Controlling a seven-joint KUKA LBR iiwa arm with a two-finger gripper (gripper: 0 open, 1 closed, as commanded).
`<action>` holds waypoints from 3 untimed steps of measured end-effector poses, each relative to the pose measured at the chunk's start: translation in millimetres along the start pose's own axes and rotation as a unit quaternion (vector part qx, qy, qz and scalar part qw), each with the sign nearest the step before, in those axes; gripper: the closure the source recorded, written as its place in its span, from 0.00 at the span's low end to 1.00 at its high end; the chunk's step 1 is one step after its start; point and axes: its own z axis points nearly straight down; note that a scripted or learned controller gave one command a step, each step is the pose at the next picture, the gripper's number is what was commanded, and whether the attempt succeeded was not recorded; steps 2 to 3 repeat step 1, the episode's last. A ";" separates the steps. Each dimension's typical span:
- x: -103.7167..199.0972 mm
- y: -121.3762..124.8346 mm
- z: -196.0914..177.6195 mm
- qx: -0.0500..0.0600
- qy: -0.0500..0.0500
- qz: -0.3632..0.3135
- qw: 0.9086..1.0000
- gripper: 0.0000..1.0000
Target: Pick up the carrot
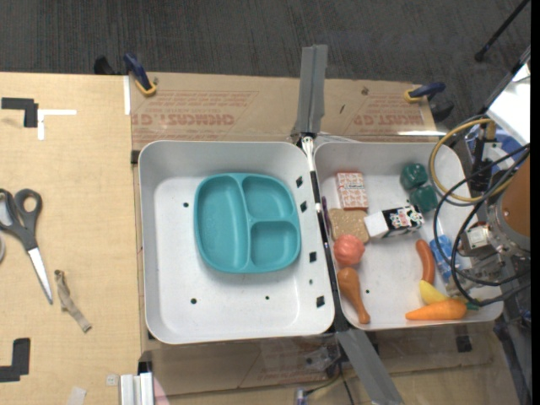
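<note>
The two shallow white plastic bins sit side by side across the middle of the frame. The left bin (160, 251) holds a teal three-compartment plate (248, 223); the right bin (384, 310) holds a scatter of toy food. The grey arm (515, 209), draped in yellow and black cables, fills the right edge of the frame, level with the right bin's far wall. Whether its gripper is open or closed, or holding anything, I cannot tell, as the cables and wrist cover it.

The orange carrot (436, 311) lies on its side in the lower right corner of the right bin, near the front wall, touching a small yellow piece (431, 292). Just above stands a slim red-orange chilli-like piece (426, 261), and lower centre lies an orange drumstick-shaped toy (353, 294) below a round red-orange ball (348, 249).

The likely risks: the carrot's place in the corner leaves little room beside the walls, so a finger may strike the rim; a grasp could catch the yellow piece; and similar orange items invite a wrong pick.
</note>
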 end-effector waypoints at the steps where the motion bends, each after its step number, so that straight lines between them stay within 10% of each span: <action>1: 0.3 -0.9 -80.5 0.001 0.000 0.102 0.995 1.00; 3: 0.3 -0.9 -80.5 0.001 0.000 0.102 0.995 1.00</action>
